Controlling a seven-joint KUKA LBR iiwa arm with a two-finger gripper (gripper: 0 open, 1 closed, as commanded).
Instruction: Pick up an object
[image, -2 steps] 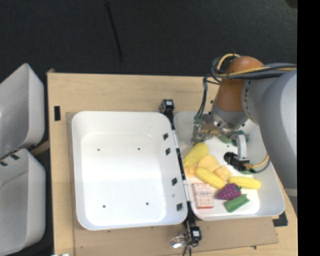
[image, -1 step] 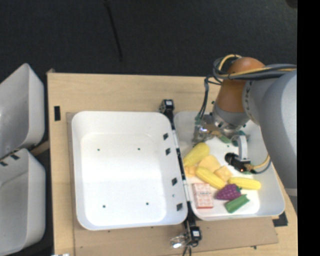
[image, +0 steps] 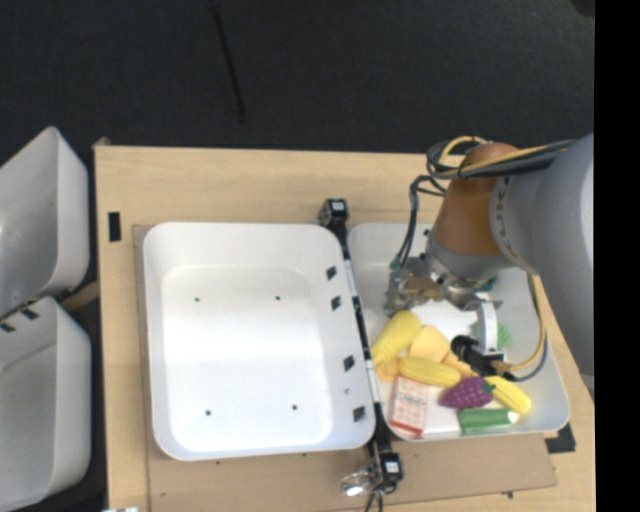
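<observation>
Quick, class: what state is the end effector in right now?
End effector: cannot be told; it sits low in the right bin, above the toy food.

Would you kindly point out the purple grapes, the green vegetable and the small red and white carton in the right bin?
purple grapes (image: 468, 393), camera view, middle of the bunch.
green vegetable (image: 487, 421), camera view, middle of its length.
red and white carton (image: 410, 407), camera view, centre of its top face.

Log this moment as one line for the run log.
arm: reaching into right bin | hand: low at bin's far side, above toy food pile | grasp: none seen | left bin: no items seen
</observation>
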